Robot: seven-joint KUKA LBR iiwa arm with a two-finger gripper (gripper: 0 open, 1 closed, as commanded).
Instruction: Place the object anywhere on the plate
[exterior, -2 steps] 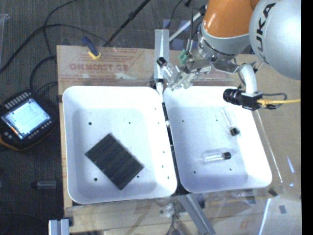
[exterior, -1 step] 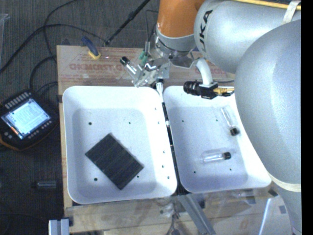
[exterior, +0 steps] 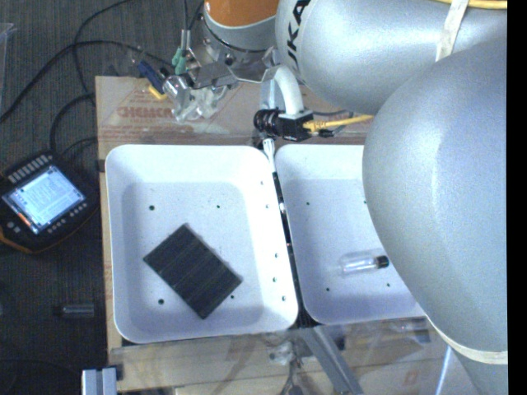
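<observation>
A dark ribbed rectangular plate lies flat and turned at an angle on the floor of the left bin. A small clear tube with a black cap lies on its side in the right bin, close to the arm's big grey body. My gripper hangs beyond the far rim of the left bin, over the brown board, well away from both the tube and the plate. Nothing is visibly held in it.
The grey arm covers most of the right bin's right half. A brown board lies behind the bins. A hand-held control pendant sits on the dark floor at the left, with cables running to it.
</observation>
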